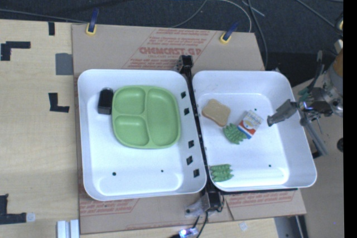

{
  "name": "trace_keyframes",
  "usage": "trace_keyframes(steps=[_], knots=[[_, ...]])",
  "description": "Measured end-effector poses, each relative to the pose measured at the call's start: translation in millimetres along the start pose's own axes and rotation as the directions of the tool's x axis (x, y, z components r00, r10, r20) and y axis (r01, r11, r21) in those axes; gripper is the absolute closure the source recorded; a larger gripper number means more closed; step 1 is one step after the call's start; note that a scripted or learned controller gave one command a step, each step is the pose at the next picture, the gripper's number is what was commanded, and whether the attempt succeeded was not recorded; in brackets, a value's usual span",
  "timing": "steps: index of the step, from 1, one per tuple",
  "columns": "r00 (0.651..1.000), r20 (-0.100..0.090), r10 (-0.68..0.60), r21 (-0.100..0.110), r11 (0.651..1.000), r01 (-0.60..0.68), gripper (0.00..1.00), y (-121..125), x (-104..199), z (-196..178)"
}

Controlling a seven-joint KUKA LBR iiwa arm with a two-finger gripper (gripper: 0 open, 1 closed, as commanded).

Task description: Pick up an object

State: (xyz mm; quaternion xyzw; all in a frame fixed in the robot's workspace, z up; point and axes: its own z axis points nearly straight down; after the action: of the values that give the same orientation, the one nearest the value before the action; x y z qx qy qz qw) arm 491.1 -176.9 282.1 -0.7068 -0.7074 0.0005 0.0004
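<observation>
In the right bin [290, 173], a slice of bread [216, 112], a small carton [250, 124] and two green leafy pieces [234, 134] lie near its middle and front edge. The gripper [277, 116] hovers at the right edge, holding nothing; finger state unclear. A green tray [146, 117] fills the left bin [95, 175].

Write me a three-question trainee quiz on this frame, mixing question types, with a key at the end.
1. True or false: the green divided plate lies in the right bin.
2. Which item lies nearest the gripper? A) black block B) small carton C) green piece by the bin's front edge
3. Fill in: the toast slice lies in the ____ bin.

Key
1. False; it lies in the left bin, beside the black block.
2. B.
3. Right.
</observation>
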Motion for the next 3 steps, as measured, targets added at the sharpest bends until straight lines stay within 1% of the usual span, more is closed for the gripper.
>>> trace_keyframes(steps=[1, 2, 3], knots=[[1.0, -0.002, 0.001, 0.006, 1.0, -0.001, 0.0, 4, 1, 63], [1.0, -0.002, 0.0, 0.006, 1.0, 0.0, 0.0, 1, 12, 117], [1.0, -0.002, 0.001, 0.005, 1.0, -0.001, 0.0, -1, 15, 182]])
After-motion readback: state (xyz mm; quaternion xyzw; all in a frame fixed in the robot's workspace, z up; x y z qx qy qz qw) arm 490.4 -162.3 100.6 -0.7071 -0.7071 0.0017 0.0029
